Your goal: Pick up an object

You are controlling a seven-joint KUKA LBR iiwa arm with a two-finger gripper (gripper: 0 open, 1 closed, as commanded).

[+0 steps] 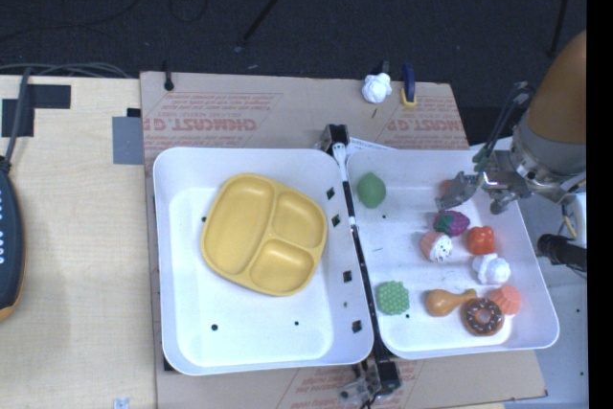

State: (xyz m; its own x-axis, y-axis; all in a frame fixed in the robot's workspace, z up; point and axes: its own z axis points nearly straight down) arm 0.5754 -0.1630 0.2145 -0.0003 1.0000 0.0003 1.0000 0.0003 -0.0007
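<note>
The gripper hangs over the upper right part of the right bin, reaching in from the right on the grey arm with its orange band. Whether its jaws are apart or together cannot be told from this slant; nothing is seen between them.

Just below the jaws lies a purple and green toy, the nearest object to them. Past it, a little farther down, sit a pink and white toy cupcake and a red toy tomato, with a small white piece below that. Farther still from the jaws, along the bin's lower edge, are a chocolate doughnut, an orange piece touching it, a toy drumstick and a green bumpy toy. A green ball lies level with the jaws, well off to their left.

Beyond it, in the left bin, a yellow divided plate rests tilted.
</note>
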